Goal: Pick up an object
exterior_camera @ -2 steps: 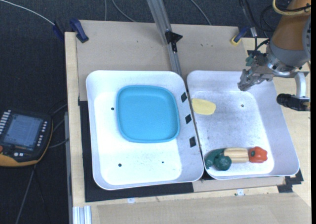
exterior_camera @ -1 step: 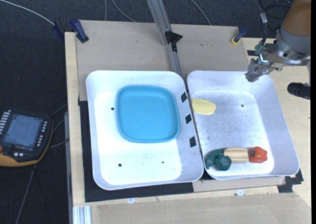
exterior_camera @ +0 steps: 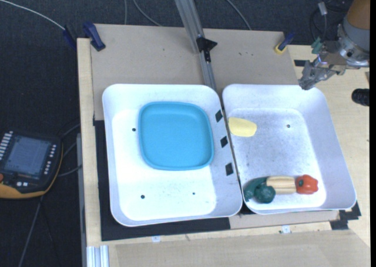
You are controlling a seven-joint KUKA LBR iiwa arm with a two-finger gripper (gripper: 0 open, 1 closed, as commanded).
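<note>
The right bin [exterior_camera: 317, 142] holds a pale yellow lump [exterior_camera: 242, 127] by its left wall. Along its front wall lie a dark green piece [exterior_camera: 259, 192], a tan stick-like piece [exterior_camera: 281, 184] and a red piece [exterior_camera: 306, 184], touching in a row. My gripper [exterior_camera: 308, 80] hangs above the bin's back right corner, well away from all of them. Its fingers point down and nothing shows between them; their gap is too small to read.
A blue square plate [exterior_camera: 175, 135] lies in the left bin [exterior_camera: 120, 189]. A metal pole [exterior_camera: 187, 7] slants over the back of the bench. Blue clamps [exterior_camera: 94, 36] and a yellow clamp [exterior_camera: 284, 42] sit at the bench's back corners. A handheld pendant [exterior_camera: 26, 160] lies on the floor left.
</note>
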